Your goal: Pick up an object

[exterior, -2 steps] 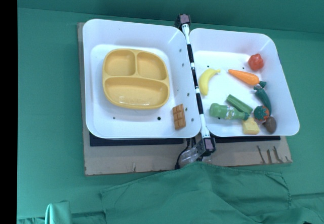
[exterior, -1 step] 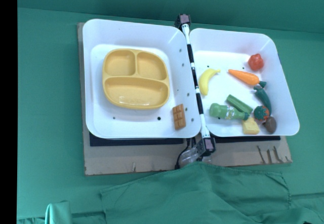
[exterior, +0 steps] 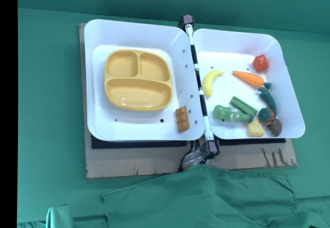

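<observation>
The right bin [exterior: 227, 41] holds several toy foods: a yellow banana [exterior: 210, 82], an orange carrot [exterior: 248, 78], a red strawberry-like piece [exterior: 260, 63], a green bottle [exterior: 230, 114] lying on its side, a green stick [exterior: 243, 105], a dark green vegetable [exterior: 268, 100], a yellow cheese wedge [exterior: 254, 129] and a brown piece [exterior: 275, 127]. In the left bin [exterior: 98, 118] lies a yellow divided plate [exterior: 137, 80], with a small brown chocolate bar [exterior: 182, 118] near the bin's front right corner.
A black-and-white striped bar [exterior: 197, 75] runs between the two bins. The bins rest on a brown board [exterior: 129, 162] over green cloth. A fold of green cloth [exterior: 206, 201] lies in front of the bench.
</observation>
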Robot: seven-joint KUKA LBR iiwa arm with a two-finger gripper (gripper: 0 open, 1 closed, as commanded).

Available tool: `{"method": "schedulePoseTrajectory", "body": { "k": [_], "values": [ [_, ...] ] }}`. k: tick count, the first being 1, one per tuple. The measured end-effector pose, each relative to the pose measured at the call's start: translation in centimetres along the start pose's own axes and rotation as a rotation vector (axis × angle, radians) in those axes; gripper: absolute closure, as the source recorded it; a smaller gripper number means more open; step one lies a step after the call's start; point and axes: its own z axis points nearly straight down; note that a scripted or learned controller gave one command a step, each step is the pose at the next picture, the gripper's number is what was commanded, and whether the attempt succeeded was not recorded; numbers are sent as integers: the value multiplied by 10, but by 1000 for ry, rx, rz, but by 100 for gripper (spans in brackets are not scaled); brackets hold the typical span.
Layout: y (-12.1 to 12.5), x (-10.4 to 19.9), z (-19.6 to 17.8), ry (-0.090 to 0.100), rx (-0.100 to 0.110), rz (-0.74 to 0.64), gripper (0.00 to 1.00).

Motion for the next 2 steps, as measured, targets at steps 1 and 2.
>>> {"method": "schedulePoseTrajectory", "body": {
  "k": [1, 2],
  "values": [
    [60, 57, -3, 11, 18, -20, 100],
    [144, 111, 26, 12, 20, -20, 100]
  ]
}}
